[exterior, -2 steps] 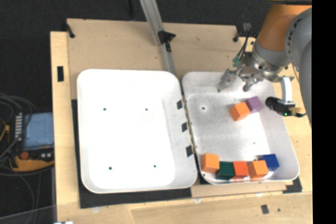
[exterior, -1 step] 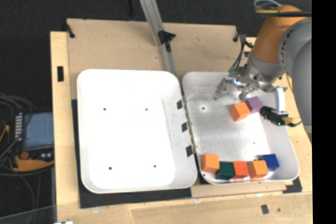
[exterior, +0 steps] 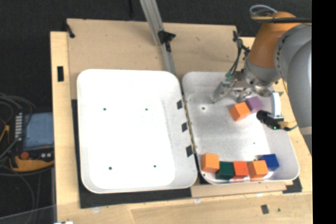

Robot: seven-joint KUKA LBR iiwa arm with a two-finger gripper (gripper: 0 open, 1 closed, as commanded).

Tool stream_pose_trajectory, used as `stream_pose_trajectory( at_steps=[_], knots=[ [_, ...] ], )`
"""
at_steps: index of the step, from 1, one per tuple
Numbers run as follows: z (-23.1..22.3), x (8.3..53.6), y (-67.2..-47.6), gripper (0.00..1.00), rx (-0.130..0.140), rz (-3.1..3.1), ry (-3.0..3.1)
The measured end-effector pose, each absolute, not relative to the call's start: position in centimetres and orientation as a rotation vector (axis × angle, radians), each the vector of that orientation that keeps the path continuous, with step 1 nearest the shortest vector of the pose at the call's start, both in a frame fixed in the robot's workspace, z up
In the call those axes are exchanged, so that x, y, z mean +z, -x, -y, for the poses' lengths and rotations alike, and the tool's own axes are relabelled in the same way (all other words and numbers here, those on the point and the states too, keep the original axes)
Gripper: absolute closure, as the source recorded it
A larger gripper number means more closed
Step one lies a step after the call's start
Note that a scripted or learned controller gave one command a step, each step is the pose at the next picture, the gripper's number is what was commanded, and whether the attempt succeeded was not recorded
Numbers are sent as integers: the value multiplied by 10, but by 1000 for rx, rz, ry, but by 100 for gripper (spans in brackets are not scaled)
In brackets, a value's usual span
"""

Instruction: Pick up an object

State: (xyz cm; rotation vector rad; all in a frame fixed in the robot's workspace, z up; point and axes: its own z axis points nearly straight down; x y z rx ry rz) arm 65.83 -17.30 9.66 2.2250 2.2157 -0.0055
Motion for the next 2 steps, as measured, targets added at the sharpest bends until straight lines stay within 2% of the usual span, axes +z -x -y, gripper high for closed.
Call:
stream_pose_trajectory(
  at_steps=[1, 2],
  knots=[
    [174, 110, -660, 100, 0, -2212, -2222],
    [167, 168, -656, 100, 7, -2216, -2218]
  ],
)
